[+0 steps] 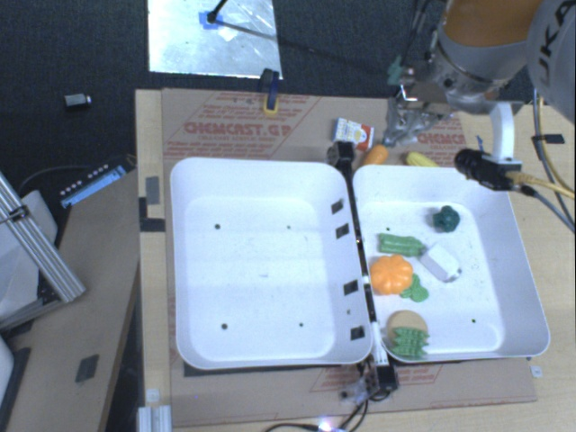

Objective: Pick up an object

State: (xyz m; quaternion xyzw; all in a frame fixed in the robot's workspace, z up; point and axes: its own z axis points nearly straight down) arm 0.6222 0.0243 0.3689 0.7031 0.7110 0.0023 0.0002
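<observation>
Gripper (pixel 407 126) hangs above right bin's (pixel 504 241) far rim, nothing btwn fingers; spread unclear. In that bin: orange pumpkin (pixel 391 274) near left wall, green beans (pixel 400 244) just behind it.

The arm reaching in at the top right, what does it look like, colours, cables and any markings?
The grey KUKA arm has a rounded casing with a broad orange band above the wrist and part of dark lettering on its side. Below sits a silvery metal two-finger gripper. A white bracket carries a black cylindrical attachment, and dark and yellowish cables trail away.
</observation>
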